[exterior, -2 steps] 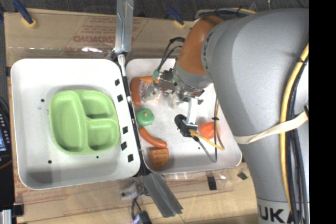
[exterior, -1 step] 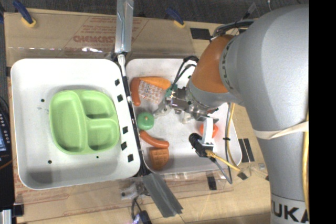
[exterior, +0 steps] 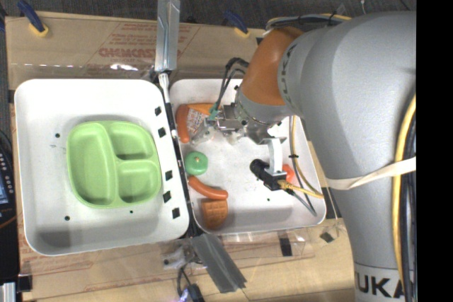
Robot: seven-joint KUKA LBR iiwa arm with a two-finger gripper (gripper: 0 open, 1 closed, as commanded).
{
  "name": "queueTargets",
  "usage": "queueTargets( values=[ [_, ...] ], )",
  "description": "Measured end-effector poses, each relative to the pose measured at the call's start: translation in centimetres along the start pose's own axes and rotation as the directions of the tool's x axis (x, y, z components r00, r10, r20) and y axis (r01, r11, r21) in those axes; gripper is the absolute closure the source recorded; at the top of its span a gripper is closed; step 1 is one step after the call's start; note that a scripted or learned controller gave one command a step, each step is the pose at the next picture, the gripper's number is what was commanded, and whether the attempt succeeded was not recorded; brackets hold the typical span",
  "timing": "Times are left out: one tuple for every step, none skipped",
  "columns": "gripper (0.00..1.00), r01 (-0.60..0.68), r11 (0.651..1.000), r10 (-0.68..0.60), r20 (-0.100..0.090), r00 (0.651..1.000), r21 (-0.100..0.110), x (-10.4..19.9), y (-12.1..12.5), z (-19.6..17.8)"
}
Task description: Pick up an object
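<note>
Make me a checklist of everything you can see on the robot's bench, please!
Surface: two shallow white bins side by side, left bin and right bin, on a cardboard-covered bench.
Job's things: in the right bin, an orange packet with a label, a small green round toy, an orange-red sausage-shaped toy and a brown bread-like chunk.
Clutter: a light green divided plastic tray in the left bin.
Hand: hand low in the right bin beside the orange packet; fingers not clear.
Cables: black and yellow cables near the wrist.
Surroundings: blue clamps on the bench's far edge; dark floor beyond.
</note>
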State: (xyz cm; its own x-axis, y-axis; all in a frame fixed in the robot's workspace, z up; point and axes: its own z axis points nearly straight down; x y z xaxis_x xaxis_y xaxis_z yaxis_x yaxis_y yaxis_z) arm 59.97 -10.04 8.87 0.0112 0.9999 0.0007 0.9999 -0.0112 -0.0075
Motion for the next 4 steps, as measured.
queueTargets(
  values=[
    [0.00,-0.018,1.000,0.018,0.002,1.000,-0.001,0.8,5.0,-0.1],
    [0.00,-0.112,0.994,0.112,0.000,0.994,0.003,0.0,0.0,0.0],
    [0.00,0.100,0.995,-0.100,0.004,0.995,0.012,0.7,5.3,0.0],
    [0.00,0.057,0.998,-0.057,0.000,0.998,0.003,-0.2,1.2,0.0]
  ],
)
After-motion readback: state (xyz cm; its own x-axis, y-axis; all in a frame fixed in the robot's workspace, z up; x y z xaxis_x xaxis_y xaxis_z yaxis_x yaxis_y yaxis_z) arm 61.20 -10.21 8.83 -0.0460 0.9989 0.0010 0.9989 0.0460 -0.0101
